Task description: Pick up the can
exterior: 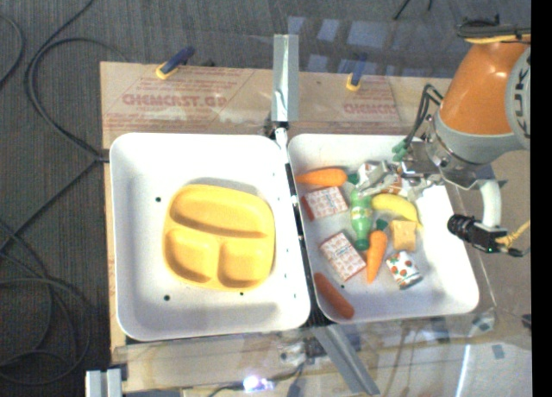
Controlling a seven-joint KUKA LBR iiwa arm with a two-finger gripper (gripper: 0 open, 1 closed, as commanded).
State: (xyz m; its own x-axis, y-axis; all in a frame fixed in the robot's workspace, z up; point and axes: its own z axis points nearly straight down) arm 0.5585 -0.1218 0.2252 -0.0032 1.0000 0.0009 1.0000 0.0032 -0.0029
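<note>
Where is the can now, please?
The can lies in the right bin, near its front right corner, just right of a carrot and below a cheese block.

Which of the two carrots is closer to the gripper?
The carrot lying crosswise at the right bin's far edge, nearer the gripper. The other carrot lies lengthwise mid-bin, beside the can.

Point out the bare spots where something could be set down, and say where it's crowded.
Left bin: bare white rim all round the yellow tray, widest along its left and near sides. Right bin: a bare patch in the near right corner, beyond the can. Crowded: the right bin's middle and far part, around the banana and carrots, under the gripper.
</note>
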